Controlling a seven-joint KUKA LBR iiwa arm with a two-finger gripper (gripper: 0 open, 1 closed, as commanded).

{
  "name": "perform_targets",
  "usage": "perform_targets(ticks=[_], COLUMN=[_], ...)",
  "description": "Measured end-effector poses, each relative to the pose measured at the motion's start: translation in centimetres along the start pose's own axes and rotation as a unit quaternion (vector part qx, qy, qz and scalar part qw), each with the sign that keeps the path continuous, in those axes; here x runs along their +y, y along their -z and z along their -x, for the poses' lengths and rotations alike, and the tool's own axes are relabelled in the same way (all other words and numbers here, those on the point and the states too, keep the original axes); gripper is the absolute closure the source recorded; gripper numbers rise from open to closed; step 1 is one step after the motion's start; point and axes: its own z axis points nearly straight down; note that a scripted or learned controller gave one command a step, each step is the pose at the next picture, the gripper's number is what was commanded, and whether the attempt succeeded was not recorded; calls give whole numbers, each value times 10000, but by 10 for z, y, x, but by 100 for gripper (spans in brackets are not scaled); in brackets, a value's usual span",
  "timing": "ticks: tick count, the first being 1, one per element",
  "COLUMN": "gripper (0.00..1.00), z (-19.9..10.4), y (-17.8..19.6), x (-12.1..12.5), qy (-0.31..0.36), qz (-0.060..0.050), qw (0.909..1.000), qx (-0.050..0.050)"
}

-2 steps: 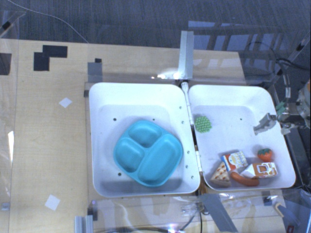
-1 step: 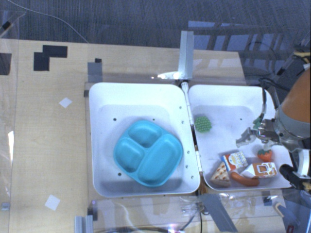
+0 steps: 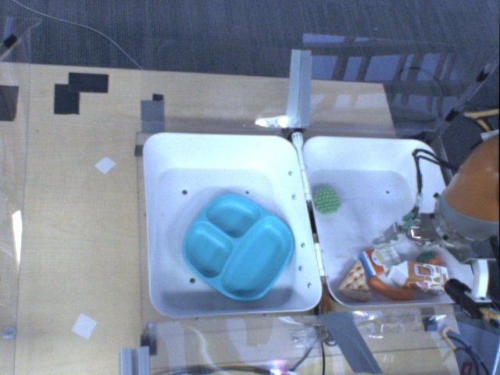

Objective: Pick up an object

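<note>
Claw (image 3: 412,231) low in right bin (image 3: 367,162), just above food pile (image 3: 394,276); finger gap impossible to tell; open floor around green ball (image 3: 326,200); blue plate (image 3: 238,246) in left bin (image 3: 168,209)

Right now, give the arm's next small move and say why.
Probably a short descent onto the pile in the right bin. The gripper sits just above the packets and toy food heaped there, with nothing visibly between its fingers. The green ball lies apart near the divider, a longer reach.
</note>
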Motion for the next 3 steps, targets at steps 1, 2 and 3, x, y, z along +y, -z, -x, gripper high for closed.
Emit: perform_targets(ticks=[1,2,3], gripper=[0,0,100], z=[-76,-80,-79], y=[29,-5,7], x=[50,-8,-5], qy=[1998,2141,2136], qz=[-90,-39,3], qw=[9798,9768,9769], qx=[7,-7,-24])
